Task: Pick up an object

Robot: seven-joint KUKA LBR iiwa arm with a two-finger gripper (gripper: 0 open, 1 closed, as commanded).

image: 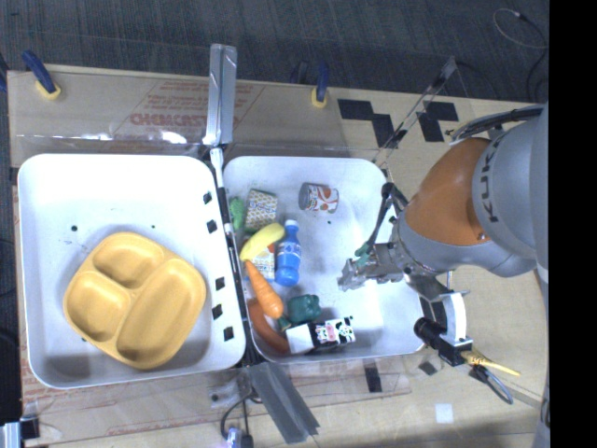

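The counter (280,110) carries two shallow white bins side by side. The left bin (47,194) holds one thing, a yellow divided tray (135,297) with three hollows, lying toward the bin's 6 o'clock half.

The right bin (359,171) holds the small things, most of them bunched along its 9 o'clock wall. The arm (476,203), grey with an orange band, comes in from 3 o'clock and bends down over the bin's 3 o'clock side. Its gripper (359,273) hangs low over bare bin floor; whether the jaws are released or clenched cannot be told from this slant, and nothing is seen between them.

The things nearest the jaws lie at their 9 o'clock, apart from them. The blue bottle (287,255) lies with its long axis running 12 to 6, white cap toward 12 o'clock. The carrot (264,290) lies just beside it, slanting from 11 to 5 o'clock with its thin end toward 11. The banana (261,239) touches the bottle's upper left and slants from 8 to 2 o'clock. A black and white carton (322,334) lies at the jaws' 7 o'clock, long axis running roughly 9 to 3. A dark green thing (303,306) sits just above it. A small can (319,197) lies on its side at the jaws' 11 o'clock, well apart. A patterned packet (261,203) sits at the banana's 12 o'clock.
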